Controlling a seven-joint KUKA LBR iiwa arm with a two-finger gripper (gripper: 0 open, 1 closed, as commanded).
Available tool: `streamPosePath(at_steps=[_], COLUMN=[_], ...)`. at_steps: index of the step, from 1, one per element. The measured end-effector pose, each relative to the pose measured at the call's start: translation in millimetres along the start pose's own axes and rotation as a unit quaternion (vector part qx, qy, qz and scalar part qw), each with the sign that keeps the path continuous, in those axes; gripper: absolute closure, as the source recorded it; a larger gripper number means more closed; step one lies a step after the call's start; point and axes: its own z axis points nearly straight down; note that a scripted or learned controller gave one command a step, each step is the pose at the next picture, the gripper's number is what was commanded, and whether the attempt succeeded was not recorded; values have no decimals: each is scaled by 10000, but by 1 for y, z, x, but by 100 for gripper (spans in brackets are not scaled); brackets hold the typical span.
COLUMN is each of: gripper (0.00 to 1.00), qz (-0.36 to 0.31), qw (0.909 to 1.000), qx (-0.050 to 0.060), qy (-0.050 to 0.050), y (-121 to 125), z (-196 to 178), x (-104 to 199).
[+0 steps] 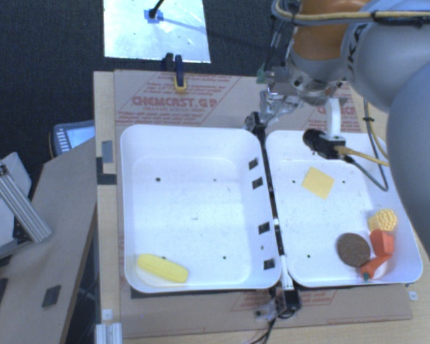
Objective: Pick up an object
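Camera view gives me the grey arm filling the upper right, its orange band above the wrist, with the pincer hanging over the far rim where the two bins meet. From that height it reads to me as a hover rather than a commitment to any one item, and I cannot tell how the pincer itself is set.

On the bench, the left bin carries a single yellow banana-like piece lying flat at its near left corner. The right bin has more to choose from: a flat yellow square, perhaps a cheese slice, lies alone near the middle, well apart from the rest. At the near right corner a brown round disc, a yellow corn-like piece and an orange carrot-like piece crowd together, touching or nearly so.

I judge the lone square the easiest reach, though thin and low-lying.
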Motion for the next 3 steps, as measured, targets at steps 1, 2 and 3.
streamPosePath(at_steps=[1, 2, 3], gripper=[100, 100, 0], qz=[4, 19, 50], qw=[10000, 9999, 10000], qx=[-32, 127, 46], qy=[18, -5, 0], y=[1, -21, -16], z=[-126, 56, 45], x=[97, 171, 167])
